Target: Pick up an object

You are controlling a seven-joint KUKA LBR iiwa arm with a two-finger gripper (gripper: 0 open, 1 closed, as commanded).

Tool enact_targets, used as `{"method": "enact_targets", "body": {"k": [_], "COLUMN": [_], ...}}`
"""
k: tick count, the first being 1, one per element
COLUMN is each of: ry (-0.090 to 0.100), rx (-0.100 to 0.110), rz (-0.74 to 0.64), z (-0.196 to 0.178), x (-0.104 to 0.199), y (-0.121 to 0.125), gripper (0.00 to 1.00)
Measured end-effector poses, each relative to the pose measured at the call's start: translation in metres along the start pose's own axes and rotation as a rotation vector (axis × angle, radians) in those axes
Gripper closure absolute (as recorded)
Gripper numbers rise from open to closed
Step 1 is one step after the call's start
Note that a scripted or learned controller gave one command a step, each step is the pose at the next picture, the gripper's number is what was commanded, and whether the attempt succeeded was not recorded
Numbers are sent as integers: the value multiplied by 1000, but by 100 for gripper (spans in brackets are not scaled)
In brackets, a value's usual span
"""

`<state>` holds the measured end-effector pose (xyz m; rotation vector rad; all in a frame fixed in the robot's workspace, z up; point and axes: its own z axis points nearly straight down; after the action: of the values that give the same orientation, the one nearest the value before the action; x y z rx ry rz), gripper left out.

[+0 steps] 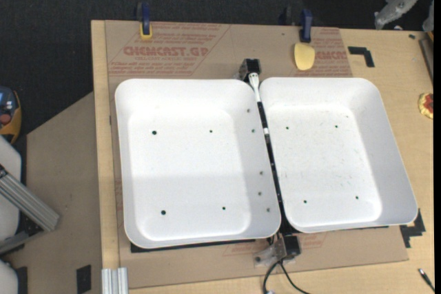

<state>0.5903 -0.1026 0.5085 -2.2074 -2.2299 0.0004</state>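
Two shallow white bins lie side by side on a brown board. The left bin [186, 162] has a plain white floor with a few small dark dots. The right bin [331, 155] looks the same, with faint specks on its floor. A small yellow object [304, 56] lies on the board just behind the right bin, outside both bins. A red and yellow object [426, 104] sits at the board's right edge.
Two blue clamps [144, 14] [305, 21] hold the board's far edge. A black cable [265, 138] runs along the seam between the bins to a connector [286, 248] at the front. A pale grey thing [400, 0] lies at the top right, and a metal rail [27, 203] at the left.
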Motion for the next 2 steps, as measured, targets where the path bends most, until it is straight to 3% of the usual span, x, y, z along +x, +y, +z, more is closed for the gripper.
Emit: {"method": "enact_targets", "body": {"k": [1, 2], "ry": [1, -3], "rx": [13, -8], "rz": [0, 9], "z": [140, 120], "x": [89, 82], "y": [-4, -3], "gripper": [0, 100]}}
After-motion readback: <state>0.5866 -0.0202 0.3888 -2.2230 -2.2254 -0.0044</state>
